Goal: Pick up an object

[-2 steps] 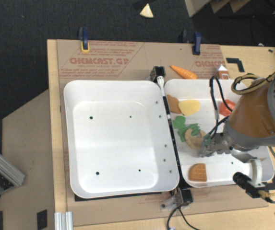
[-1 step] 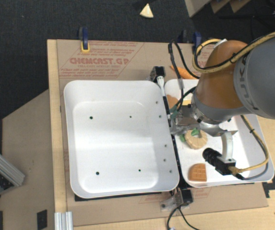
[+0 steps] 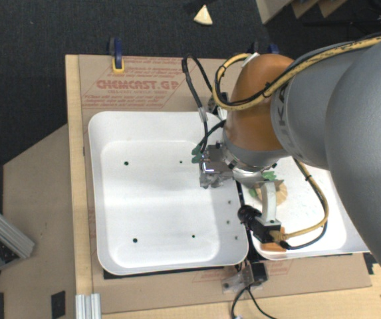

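Note:
My grey arm with its orange band [image 3: 256, 105] reaches in from the right and hangs over the divide between the two bins. The gripper [image 3: 210, 168] shows as a small metal part under the wrist, low over the right edge of the left bin [image 3: 104, 178]. A small green piece [image 3: 195, 153] peeks out beside it. In the right bin [image 3: 323, 244], a green object [image 3: 270, 177] and a tan object [image 3: 281, 193] lie partly hidden beneath the arm. Whether anything is held cannot be seen.
Black and yellow cables [image 3: 310, 224] loop from the wrist across the right bin, ending in a black connector [image 3: 253, 221]. The bins rest on a brown printed board [image 3: 137, 82] held by a blue clamp [image 3: 116, 46] at the back.

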Robot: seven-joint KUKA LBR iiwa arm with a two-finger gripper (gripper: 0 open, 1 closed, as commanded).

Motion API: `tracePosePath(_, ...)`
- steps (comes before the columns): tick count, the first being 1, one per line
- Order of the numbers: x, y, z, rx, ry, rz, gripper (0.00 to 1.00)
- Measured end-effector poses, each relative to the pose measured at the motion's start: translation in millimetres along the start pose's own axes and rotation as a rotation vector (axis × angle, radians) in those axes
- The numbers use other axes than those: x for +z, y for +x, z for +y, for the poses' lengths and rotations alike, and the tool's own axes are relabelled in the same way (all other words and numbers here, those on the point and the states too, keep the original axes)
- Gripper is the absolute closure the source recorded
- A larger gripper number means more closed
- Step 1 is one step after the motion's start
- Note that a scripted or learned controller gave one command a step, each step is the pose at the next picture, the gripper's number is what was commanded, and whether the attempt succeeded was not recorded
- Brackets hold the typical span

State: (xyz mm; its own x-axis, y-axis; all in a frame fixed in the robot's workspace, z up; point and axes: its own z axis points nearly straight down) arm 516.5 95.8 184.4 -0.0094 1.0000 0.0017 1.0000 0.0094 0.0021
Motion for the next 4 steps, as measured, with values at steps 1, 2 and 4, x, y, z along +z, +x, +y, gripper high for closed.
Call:
tracePosePath(1,0,-57,-39,0.015,0.008,-0.002,1.00)
tracePosePath(2,-10,-54,-36,0.010,0.003,-0.001,1.00)
tracePosePath(4,12,56,-39,-0.002,0.006,0.002,1.00)
